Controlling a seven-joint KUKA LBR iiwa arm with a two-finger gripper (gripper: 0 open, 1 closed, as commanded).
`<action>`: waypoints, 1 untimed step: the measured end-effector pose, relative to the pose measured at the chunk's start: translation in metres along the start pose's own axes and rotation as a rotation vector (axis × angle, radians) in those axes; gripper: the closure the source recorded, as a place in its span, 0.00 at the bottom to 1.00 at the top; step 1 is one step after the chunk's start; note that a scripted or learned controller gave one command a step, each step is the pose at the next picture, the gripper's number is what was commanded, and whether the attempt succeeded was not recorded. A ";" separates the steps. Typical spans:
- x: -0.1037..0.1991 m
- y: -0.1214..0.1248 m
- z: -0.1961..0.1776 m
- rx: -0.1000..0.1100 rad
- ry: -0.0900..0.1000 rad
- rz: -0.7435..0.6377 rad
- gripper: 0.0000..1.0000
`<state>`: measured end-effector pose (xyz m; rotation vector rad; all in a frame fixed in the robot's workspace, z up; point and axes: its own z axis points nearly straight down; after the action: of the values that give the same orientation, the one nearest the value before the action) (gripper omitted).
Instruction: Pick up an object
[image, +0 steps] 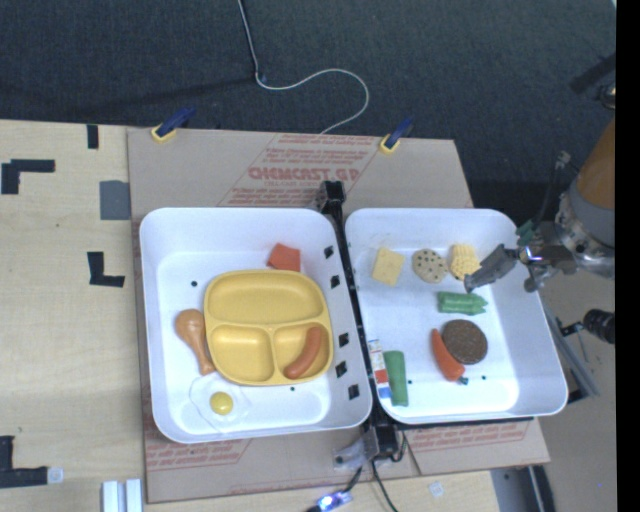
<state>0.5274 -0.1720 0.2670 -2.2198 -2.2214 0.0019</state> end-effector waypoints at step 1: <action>0.008 0.006 0.050 0.004 0.001 -0.001 0.00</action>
<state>0.5334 -0.1641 0.2174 -2.2162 -2.2204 0.0052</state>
